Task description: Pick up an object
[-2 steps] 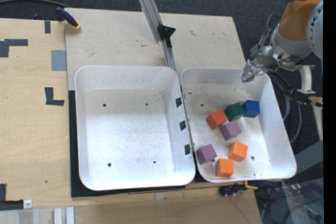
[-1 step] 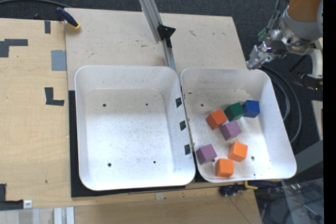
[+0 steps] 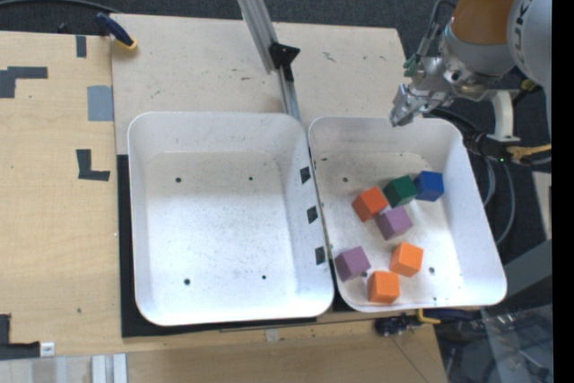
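Nothing is picked up yet. The gripper (image 3: pixel 403 114) hangs over the top rim of the right bin (image 3: pixel 475 220), at upper right of the frame; nothing shows between its tips, and how far it is open cannot be told. Seven cubes lie in that bin's lower half, the green cube (image 3: pixel 401 190) and blue cube (image 3: pixel 430 185) nearest. Descent, grasp and lift all remain.
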`<state>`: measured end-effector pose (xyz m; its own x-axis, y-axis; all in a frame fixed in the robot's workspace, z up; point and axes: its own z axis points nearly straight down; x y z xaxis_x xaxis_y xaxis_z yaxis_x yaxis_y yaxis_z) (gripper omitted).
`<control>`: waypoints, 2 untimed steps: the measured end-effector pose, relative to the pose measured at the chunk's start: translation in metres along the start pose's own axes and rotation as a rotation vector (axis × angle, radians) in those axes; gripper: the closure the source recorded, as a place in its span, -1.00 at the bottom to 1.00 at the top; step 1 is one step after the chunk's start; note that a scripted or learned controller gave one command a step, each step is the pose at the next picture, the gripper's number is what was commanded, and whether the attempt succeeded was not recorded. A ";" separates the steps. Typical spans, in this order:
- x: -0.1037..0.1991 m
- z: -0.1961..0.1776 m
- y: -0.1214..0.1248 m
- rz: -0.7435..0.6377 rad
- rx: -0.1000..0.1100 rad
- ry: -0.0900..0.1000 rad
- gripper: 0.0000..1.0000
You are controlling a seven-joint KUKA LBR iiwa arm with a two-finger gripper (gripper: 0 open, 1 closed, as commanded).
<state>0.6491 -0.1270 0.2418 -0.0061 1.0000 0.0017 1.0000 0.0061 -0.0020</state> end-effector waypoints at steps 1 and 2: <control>0.051 0.013 0.000 0.000 0.001 0.000 1.00; 0.099 0.005 0.006 -0.001 -0.002 0.000 1.00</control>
<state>0.6544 -0.0281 0.2369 -0.0069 1.0000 0.0018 1.0000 0.0069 -0.0001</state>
